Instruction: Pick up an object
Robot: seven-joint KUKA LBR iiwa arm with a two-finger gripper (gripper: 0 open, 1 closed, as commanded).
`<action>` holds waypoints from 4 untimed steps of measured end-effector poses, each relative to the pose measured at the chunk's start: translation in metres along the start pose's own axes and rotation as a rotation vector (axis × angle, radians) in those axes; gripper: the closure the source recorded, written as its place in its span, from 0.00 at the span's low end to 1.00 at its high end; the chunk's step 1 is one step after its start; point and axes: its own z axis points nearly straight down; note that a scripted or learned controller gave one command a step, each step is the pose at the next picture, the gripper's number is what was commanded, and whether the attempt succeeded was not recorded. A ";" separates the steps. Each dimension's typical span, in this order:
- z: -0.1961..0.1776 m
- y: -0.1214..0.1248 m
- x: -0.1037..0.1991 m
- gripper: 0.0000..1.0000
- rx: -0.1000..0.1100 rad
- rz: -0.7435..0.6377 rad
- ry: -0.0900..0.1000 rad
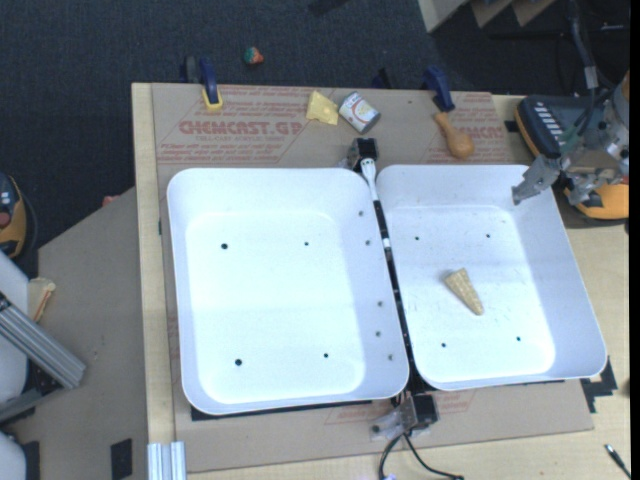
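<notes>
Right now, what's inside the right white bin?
One tan cone-shaped object lies on the floor of the right white bin, near its middle. The rest of the floor shows small dark dots. The grey tool sits over the bin's far right corner, covering that bit of rim.

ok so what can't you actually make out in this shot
- End effector, camera view: small and blurred at the right bin's top right corner, so open or shut is unreadable.
- Arm: cut off by the right edge.
- Cone-shaped object in the right bin: too small to tell what it is.
- Small box on the board behind the bins: its print is too small to read.
</notes>
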 end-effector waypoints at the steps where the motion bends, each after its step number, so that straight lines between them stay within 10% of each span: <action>1: 0.179 -0.028 0.066 0.00 0.005 -0.003 0.004; 2: 0.161 -0.025 0.062 1.00 -0.004 0.001 -0.002; 3: 0.173 -0.099 0.081 1.00 0.007 0.002 0.003; 4: 0.123 -0.105 0.069 1.00 -0.005 0.001 -0.003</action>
